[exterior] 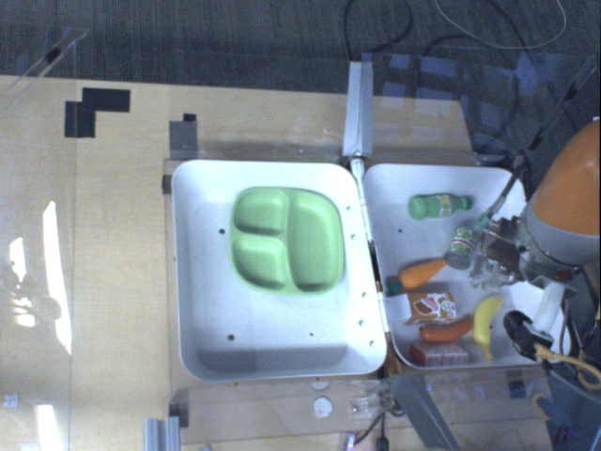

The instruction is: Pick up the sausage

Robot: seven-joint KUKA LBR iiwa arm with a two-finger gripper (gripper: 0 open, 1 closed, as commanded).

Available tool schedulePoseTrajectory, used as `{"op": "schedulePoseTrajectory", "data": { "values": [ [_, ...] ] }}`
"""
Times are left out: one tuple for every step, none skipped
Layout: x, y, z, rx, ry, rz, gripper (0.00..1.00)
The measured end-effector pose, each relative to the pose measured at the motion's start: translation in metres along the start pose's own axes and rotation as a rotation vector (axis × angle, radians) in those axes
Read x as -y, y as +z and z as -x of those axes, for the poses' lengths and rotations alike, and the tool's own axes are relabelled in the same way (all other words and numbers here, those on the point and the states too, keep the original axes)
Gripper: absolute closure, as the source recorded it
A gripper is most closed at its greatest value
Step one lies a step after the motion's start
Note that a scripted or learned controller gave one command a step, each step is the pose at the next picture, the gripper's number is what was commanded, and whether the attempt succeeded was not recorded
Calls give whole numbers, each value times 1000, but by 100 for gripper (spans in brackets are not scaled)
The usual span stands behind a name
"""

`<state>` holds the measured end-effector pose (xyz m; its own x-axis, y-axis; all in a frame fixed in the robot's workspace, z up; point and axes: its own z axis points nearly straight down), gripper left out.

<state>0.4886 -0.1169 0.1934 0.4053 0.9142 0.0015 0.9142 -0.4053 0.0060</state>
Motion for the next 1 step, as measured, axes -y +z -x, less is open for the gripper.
{"op": "schedulePoseTrajectory", "data": {
  "values": [
    [-20, 32, 48, 1, 187, -4, 100]
  ]
}}
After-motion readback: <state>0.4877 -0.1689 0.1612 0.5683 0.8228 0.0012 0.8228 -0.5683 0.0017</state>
